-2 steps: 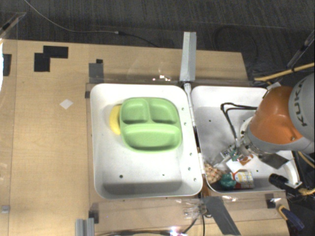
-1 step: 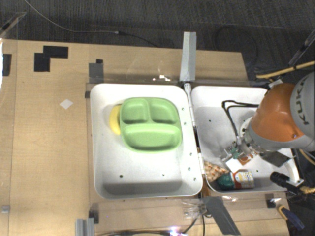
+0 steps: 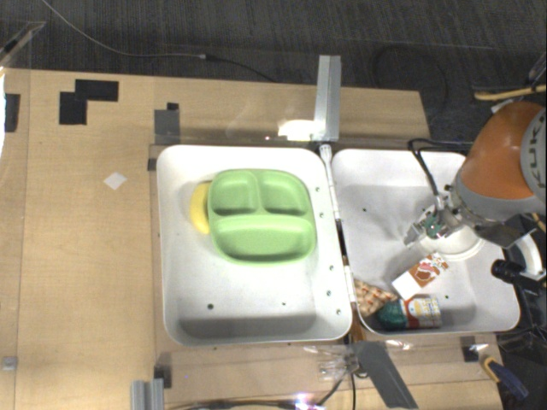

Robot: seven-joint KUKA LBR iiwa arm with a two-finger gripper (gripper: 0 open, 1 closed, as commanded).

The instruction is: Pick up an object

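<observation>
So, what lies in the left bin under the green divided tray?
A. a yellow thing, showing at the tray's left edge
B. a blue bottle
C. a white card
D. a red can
A: in the left bin, a yellow thing shows from under the left edge of the green tray; the small packets lie in the other bin.

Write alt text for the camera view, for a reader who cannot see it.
A grey robot arm with an orange band reaches into the right white bin, above a small pile of packaged items. The left white bin holds a green divided plastic tray covering a yellow object.
</observation>
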